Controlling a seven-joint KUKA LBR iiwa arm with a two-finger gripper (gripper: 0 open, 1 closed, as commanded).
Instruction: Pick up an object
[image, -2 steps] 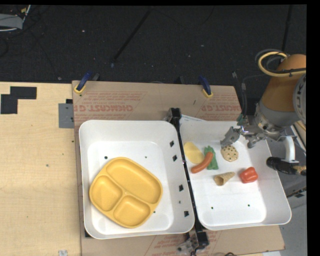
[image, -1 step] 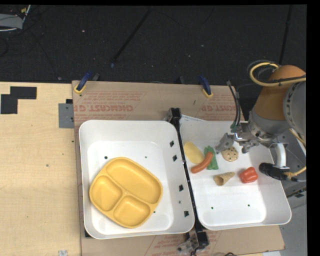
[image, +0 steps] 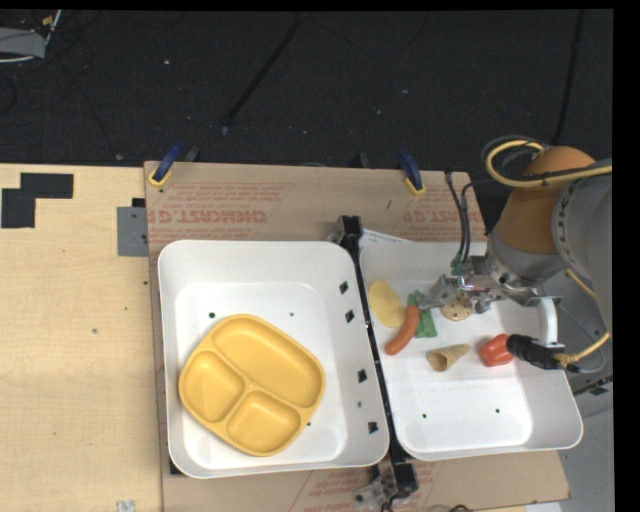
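My gripper (image: 452, 296) hangs low over the upper middle of the right bin (image: 480, 425), with the grey arm reaching in from the right. Directly under its tip is a small tan round item (image: 458, 311), partly hidden by the gripper; whether they touch is unclear. A green piece (image: 425, 319) and an orange carrot-like stick (image: 402, 330) lie just left of the gripper. Further left, by the divider, rests a pale yellow rounded item (image: 384, 302). A tan cone (image: 447, 356) and a red pepper-like item (image: 495, 350) lie below the gripper.
The left bin (image: 250, 265) holds a yellow three-compartment plate (image: 251, 383). A black divider strip (image: 366, 335) runs between the bins. Cables and a black-tipped white part (image: 540, 350) of the arm hang over the right bin's right side. Blue-yellow clamps (image: 410, 172) hold the cardboard behind.
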